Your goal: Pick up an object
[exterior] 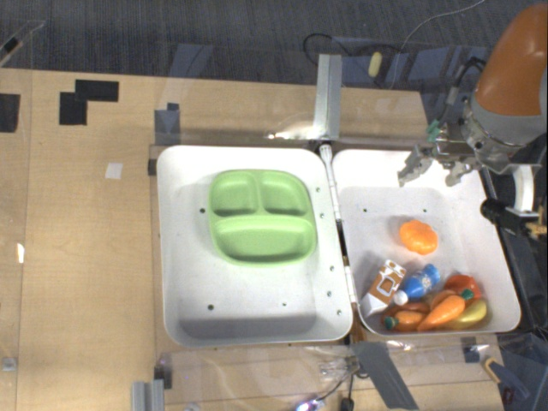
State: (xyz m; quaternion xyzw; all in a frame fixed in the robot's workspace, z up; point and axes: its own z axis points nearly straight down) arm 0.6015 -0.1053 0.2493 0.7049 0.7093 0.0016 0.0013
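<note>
On the wooden counter (77, 255) sit two white bins side by side. Left bin (184, 315) has a green divided plate (259, 215) sitting about in the middle. Right bin (377, 187) has an orange ball-ish thing (419, 236) by itself, plus a pile in the near corner: small carton (386, 281), blue bottle (419, 283), carrot (443, 310), banana (473, 315). End effector (435, 169) hangs over the right bin's far edge, fingers spread, nothing between them, well apart from the toys.
</note>
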